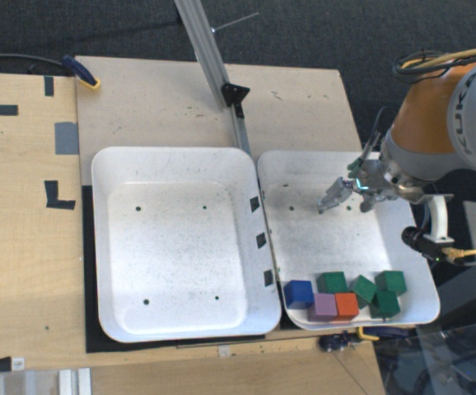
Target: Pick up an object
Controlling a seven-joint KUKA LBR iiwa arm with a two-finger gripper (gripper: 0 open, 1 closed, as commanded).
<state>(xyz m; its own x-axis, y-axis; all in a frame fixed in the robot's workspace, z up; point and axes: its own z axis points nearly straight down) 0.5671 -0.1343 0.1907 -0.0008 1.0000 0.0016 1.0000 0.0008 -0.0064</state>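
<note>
Several small blocks lie bunched at the near edge of the right bin (304, 179): a blue block (299, 293), a purple block (325, 305), an orange block (347, 304) and several green blocks (364, 287). My gripper (351, 202) hangs over the middle of that bin, well behind the blocks. Its two fingers are spread open with nothing between them.
The left bin (176, 241) lies beside the right one. A slanted metal rail (209, 48) runs down from the top to the gap between the bins. Beyond the bins the wooden bench top (24, 188) carries some tape marks on the left.
</note>
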